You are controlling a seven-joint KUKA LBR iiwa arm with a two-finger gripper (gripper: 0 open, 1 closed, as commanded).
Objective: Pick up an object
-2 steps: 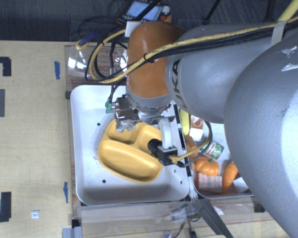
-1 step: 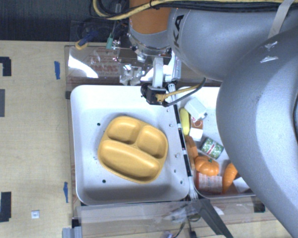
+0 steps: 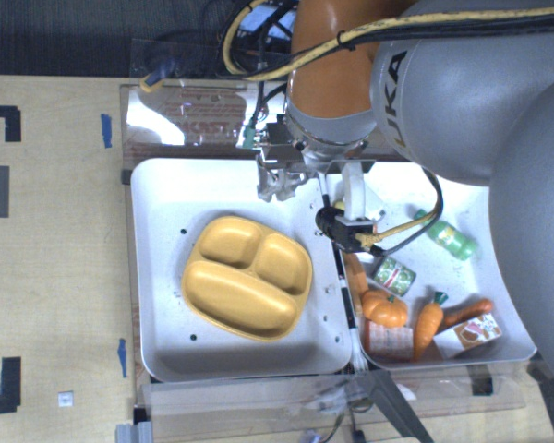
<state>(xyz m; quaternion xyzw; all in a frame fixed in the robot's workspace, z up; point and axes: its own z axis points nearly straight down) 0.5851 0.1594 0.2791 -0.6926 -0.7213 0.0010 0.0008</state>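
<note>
A big yellow moulded piece with three rounded lobes (image 3: 247,275) lies in the middle of the left white bin (image 3: 157,247). My gripper (image 3: 279,185) hangs over the back of that bin, just beyond the yellow piece's far edge and apart from it. Nothing shows in its grasp. The right bin (image 3: 500,247) holds small toy foods: a green bottle (image 3: 451,239), a small can (image 3: 393,275), an orange pumpkin (image 3: 385,310), a carrot (image 3: 428,326) and a small carton (image 3: 478,331).
The grey arm with its orange band (image 3: 351,44) covers the back of the right bin. A black and yellow cable (image 3: 353,234) loops down over the divider between the bins. A clear plastic sheet (image 3: 194,113) lies behind the left bin. Wooden bench spreads to the left.
</note>
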